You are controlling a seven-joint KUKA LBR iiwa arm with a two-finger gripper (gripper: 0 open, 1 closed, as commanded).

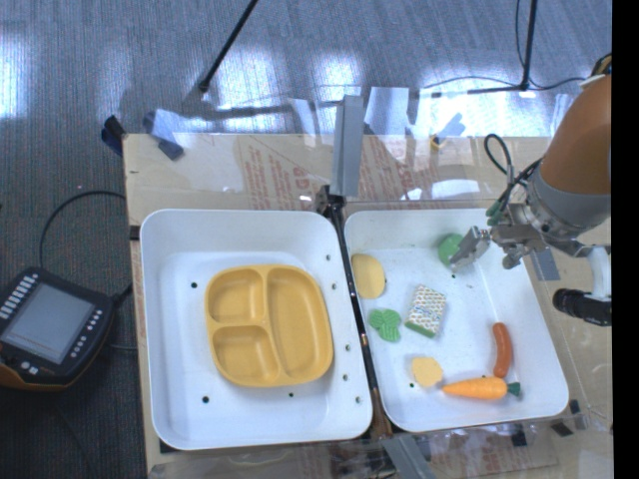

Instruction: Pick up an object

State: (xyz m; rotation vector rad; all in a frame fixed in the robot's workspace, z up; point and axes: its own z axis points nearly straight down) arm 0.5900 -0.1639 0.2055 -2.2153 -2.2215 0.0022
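Pincer (486,245) over right bin (529,367) far edge, beside green toy (450,247); finger state cannot be told. Carrot (477,389) at near edge.

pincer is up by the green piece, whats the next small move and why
Probably a short drop toward the green piece. The pincer sits at its right edge in the right bin, with nothing seen between its fingers, and the sausage and carrot lie farther off.

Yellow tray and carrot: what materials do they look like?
Yellow tray: likely moulded plastic, matte, with rounded compartment walls and uniform colour. Carrot: looks like toy plastic or rubber, smooth, with flat orange body and green tip; can't tell which.
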